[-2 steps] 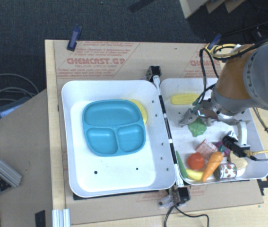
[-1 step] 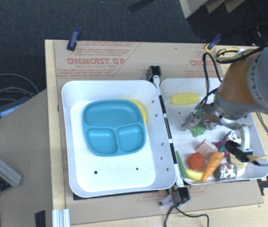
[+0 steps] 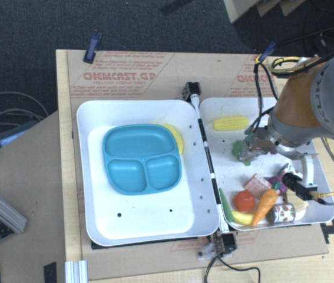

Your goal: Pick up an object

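In the right bin (image 3: pixel 214 112) we see a small green thing (image 3: pixel 238 150) lying near the middle, just beside the tip of the gripper (image 3: pixel 250 151). They look close enough to touch, but we cannot tell whether the gripper has closed on it, has let it go, or merely sits next to it.

Above that spot lies a yellow corn cob (image 3: pixel 230 123), apart from the gripper. Toward the near end of the same bin a cluster is packed together: a red tomato (image 3: pixel 244 201), an orange carrot (image 3: pixel 264 205) leaning across it, a yellow banana (image 3: pixel 241 218) along the rim below them, a pinkish block (image 3: pixel 256 184) just above the tomato, and a small can (image 3: pixel 284 213) with a printed label we cannot read. The grey arm (image 3: pixel 314 102) with its orange band reaches over the bin's far side and hides part of the floor there.

The left bin (image 3: pixel 93 205) holds a blue divided plate (image 3: pixel 142 158) with three compartments, and a yellow thing (image 3: pixel 177 135) peeks out from under its upper right edge.

Both bins rest on a brown board (image 3: pixel 125 75) printed in red with "CHEMCAST GP"; smaller lines beneath it are too fine to read. A blue clamp (image 3: pixel 92 47) grips the board's far left corner.
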### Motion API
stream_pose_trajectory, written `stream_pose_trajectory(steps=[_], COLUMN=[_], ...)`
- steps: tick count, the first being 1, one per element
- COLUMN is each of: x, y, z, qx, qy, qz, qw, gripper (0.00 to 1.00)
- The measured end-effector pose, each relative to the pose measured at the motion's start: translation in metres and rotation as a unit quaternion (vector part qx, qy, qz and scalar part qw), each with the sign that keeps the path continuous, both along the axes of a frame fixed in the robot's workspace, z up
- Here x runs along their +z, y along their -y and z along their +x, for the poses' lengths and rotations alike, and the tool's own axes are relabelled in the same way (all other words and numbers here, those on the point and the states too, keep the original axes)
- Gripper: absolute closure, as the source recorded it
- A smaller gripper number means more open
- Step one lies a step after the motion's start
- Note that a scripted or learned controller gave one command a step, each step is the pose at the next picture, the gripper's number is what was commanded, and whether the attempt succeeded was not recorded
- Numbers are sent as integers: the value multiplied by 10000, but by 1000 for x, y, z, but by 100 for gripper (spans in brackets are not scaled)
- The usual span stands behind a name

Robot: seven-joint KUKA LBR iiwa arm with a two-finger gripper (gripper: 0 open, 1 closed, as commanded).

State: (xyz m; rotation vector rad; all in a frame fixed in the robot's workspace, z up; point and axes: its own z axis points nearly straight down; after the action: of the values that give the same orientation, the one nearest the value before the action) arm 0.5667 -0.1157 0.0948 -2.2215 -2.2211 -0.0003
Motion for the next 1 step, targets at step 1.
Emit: stream_pose_trajectory(steps=[1], x=[31], y=[-9], z=[-3], qx=[4], qy=[9], qz=[-6], qw=[10000], gripper=[100])
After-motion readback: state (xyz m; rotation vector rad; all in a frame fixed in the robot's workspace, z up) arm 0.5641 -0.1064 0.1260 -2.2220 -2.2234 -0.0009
